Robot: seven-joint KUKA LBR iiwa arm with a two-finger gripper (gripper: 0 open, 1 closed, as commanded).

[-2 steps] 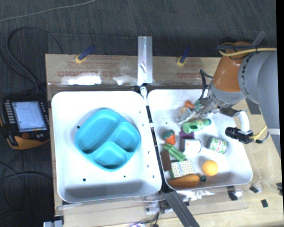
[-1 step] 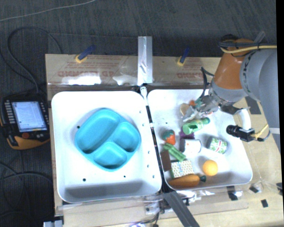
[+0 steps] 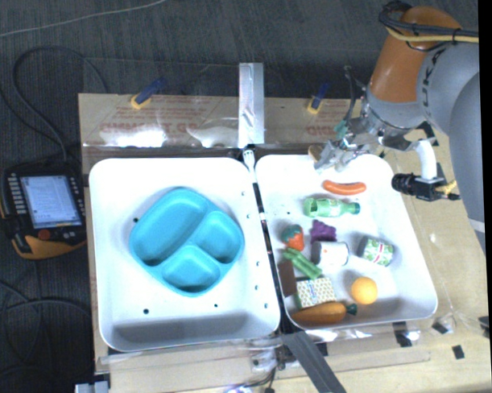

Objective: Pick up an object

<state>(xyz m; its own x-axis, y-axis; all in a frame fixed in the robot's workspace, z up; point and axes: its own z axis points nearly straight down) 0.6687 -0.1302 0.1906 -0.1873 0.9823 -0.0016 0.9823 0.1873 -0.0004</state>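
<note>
The right bin (image 3: 408, 226) held the small things. A red sausage (image 3: 343, 187) lay flat at its far end, with a green bottle (image 3: 330, 206) on its side just nearer. Toward the middle sat a purple piece (image 3: 323, 230) and a white cup (image 3: 333, 254), with a green can (image 3: 377, 251) to their right. An orange ball (image 3: 363, 290), a patterned box (image 3: 315, 292) and a carrot (image 3: 321, 313) lay nearest.
</note>
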